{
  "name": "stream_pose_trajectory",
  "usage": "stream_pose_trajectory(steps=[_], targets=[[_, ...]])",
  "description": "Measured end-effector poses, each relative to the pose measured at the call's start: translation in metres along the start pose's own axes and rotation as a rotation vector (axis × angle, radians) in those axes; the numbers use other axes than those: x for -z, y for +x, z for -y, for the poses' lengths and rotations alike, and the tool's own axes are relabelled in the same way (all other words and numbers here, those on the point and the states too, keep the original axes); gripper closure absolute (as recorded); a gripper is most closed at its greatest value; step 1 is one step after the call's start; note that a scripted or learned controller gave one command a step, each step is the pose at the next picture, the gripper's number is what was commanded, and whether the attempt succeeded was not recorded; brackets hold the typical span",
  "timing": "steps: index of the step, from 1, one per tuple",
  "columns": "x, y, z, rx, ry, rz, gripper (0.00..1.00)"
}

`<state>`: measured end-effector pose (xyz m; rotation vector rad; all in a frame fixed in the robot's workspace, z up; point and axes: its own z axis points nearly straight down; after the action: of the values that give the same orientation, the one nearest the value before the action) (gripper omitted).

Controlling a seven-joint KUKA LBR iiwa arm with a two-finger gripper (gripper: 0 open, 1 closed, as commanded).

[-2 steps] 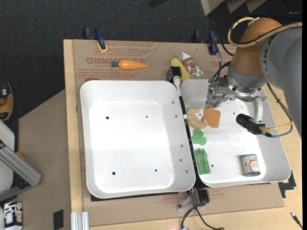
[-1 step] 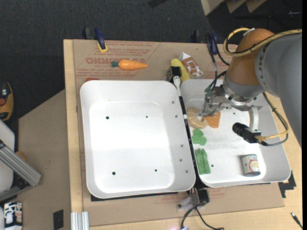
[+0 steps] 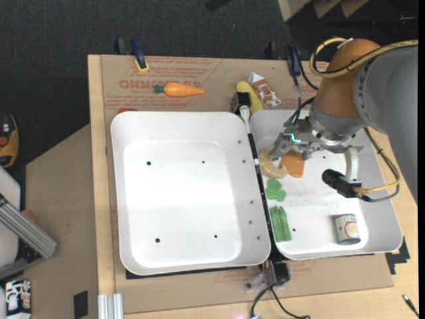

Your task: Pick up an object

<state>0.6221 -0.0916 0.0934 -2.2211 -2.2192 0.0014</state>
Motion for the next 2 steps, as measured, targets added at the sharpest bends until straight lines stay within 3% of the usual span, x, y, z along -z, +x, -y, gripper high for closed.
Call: stream_pose_trajectory(steps=[1, 2], targets=[[-0.0070, -0.0037, -0.0442, 0.006, 0.009, 0.007, 0.00], [-0.0066, -0.0034, -0.0379, -0.001, -0.002, 0.004, 0.00]])
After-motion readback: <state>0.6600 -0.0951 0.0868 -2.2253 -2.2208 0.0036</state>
